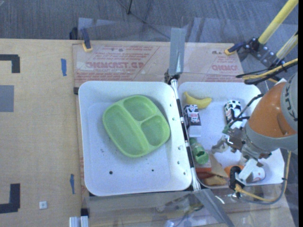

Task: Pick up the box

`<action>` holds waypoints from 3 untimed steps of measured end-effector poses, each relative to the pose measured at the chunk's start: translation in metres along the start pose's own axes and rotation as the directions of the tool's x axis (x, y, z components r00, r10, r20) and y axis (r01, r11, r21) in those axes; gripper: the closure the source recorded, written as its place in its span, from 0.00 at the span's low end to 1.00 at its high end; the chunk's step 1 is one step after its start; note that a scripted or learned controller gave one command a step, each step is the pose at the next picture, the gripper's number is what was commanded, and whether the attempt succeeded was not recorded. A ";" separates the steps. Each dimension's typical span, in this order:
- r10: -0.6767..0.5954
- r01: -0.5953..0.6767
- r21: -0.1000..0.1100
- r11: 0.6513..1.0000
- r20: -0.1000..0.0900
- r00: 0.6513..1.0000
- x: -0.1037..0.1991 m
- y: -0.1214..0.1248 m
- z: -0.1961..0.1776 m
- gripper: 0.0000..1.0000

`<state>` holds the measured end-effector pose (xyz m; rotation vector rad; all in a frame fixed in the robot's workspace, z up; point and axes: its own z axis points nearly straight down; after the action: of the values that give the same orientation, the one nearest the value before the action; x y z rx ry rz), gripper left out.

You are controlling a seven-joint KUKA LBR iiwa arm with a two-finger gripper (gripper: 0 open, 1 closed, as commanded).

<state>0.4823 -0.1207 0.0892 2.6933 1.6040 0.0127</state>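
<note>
Box point(192, 116) lies left of claw point(222, 144) — apart.

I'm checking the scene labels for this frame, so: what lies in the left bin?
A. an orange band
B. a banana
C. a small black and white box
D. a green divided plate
D: the green divided plate lies alone in the left bin, while the banana and the small box lie in the right bin.
</note>
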 end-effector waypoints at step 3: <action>0.170 -0.170 0.002 0.985 0.003 0.985 0.035 0.109 0.002 0.00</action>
<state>0.5947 -0.1413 0.0886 2.8214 1.3682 0.0080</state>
